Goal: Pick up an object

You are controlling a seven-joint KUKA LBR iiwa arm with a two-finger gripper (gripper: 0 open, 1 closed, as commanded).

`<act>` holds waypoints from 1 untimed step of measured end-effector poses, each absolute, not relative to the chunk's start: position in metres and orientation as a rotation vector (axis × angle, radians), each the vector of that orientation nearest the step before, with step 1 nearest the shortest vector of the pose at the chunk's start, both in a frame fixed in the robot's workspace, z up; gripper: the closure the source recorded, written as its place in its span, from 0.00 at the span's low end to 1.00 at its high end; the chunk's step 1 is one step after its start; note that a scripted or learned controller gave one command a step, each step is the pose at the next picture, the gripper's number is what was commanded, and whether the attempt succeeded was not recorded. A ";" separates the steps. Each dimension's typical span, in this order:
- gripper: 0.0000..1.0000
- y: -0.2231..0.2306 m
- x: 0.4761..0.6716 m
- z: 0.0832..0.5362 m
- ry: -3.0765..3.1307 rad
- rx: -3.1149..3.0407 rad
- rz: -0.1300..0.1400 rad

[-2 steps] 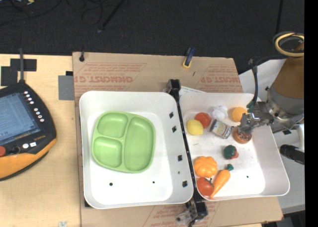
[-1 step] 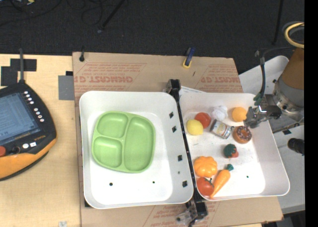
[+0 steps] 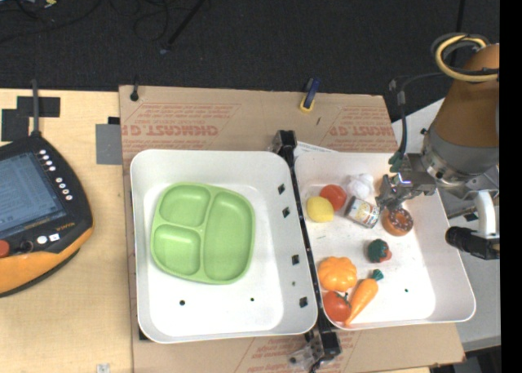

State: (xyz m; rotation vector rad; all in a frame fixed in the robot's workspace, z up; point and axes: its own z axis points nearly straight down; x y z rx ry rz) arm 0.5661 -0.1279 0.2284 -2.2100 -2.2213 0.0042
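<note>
Fixed overhead camera, slanted down on the table and its two bins.

The scene is viewed from one camera set above the table [image 3: 73, 110], angled downward so that the far edge lies toward the top of the frame and a dark floor with cables [image 3: 163, 12] is seen beyond it. The left bin [image 3: 151, 314] and the right bin [image 3: 444, 298] are framed at middle distance, both taken in whole on a cardboard sheet [image 3: 245, 122]. The arm [image 3: 465, 118] is seen entering from the right side. A teach pendant [image 3: 37, 216] is cut by the left edge.
</note>
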 end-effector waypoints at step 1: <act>1.00 -0.074 0.576 0.234 -2.223 -2.210 0.006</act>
